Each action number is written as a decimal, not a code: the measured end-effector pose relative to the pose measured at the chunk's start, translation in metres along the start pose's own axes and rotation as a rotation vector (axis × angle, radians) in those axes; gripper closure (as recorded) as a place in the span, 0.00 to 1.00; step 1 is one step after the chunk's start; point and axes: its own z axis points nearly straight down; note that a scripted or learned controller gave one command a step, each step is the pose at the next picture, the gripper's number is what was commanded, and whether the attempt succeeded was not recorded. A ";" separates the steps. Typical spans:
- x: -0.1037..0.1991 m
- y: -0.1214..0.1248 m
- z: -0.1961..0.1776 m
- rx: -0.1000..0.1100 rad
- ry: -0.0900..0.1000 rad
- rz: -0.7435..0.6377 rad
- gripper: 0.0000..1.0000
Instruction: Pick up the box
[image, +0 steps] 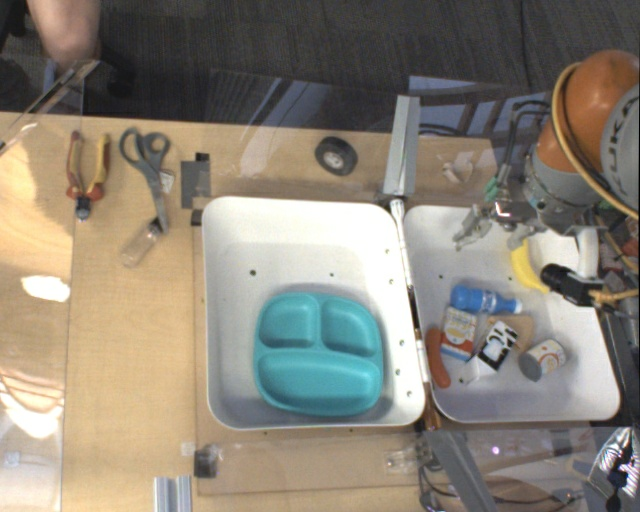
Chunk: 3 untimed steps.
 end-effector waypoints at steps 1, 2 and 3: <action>0.033 -0.087 0.104 -0.002 0.001 0.213 0.00; 0.034 -0.085 0.093 -0.006 0.002 0.210 1.00; 0.084 -0.059 -0.020 -0.003 0.001 0.272 1.00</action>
